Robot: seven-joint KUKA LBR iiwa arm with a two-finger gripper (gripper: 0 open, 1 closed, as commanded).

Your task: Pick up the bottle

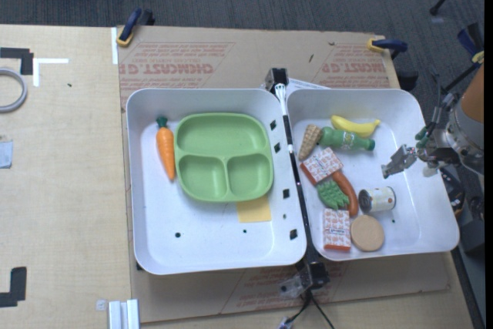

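The bottle [348, 139] is green and lies on its side in the back part of the right bin [431, 231], just in front of a yellow banana [355, 124]. My gripper [414, 163] hovers over the right side of that bin, to the right of the bottle and a little nearer the front, apart from it. Its fingers [398, 162] are spread open and hold nothing.
The right bin also holds a cone [309, 140], a red-and-white packet [321, 164], a green toy [333, 194], a sausage [347, 193], a small can [377, 199], a round cookie [367, 233] and a small box [336, 229]. The left bin [146, 235] holds a green divided plate [224, 156] and a carrot [166, 149].
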